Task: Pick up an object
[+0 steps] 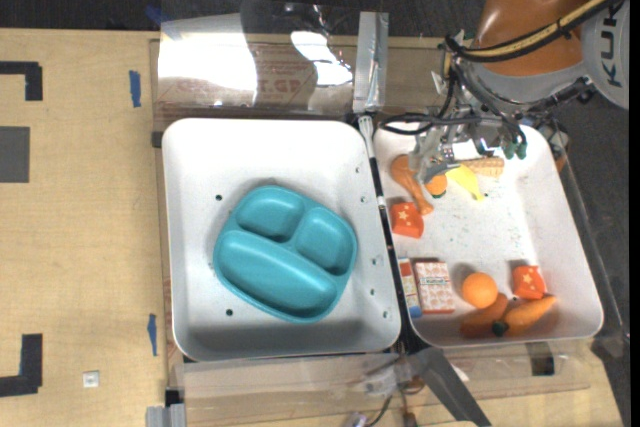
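Observation:
My gripper [440, 163] reaches down into the back left part of the right bin [560, 215], under the orange band of the arm. Its tip sits right over a small cluster: an orange carrot-like piece [407, 180], a small orange bit [436, 184] and a yellow banana-like piece [464, 180]. A tan waffle-like piece [488, 166] lies just to the right. Whether anything sits between the tips is hidden by the wrist.
A red cube [406, 218] lies by the right bin's left wall. Along its front are a small carton [432, 285], an orange ball [479, 290], a red block [527, 280] and a carrot [530, 312]. The left bin [200, 165] holds a teal divided plate [285, 250].

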You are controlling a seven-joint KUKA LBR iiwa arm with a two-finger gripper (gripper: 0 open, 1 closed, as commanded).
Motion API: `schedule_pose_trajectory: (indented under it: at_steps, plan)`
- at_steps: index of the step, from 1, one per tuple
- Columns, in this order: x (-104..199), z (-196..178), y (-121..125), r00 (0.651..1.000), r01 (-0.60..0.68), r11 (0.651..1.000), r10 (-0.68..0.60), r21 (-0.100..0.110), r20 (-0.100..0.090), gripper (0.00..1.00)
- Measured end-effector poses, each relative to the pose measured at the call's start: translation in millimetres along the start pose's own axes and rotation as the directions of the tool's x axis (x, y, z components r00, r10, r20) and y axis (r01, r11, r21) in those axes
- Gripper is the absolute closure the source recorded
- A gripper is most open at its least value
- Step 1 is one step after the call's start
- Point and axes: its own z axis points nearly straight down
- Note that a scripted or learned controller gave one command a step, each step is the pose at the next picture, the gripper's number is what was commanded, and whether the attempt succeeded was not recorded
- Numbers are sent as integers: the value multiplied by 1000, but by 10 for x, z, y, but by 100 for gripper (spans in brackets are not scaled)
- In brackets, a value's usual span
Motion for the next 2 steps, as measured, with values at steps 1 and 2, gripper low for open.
schedule_pose_trajectory:
  at_steps: [1, 2]
  plan:
    - [-386, 56, 526, 1000, -2, 1000, 2, -1, 5, 100]
    - [-569, 82, 794, 1000, 10, 1000, -10, 0, 6, 100]
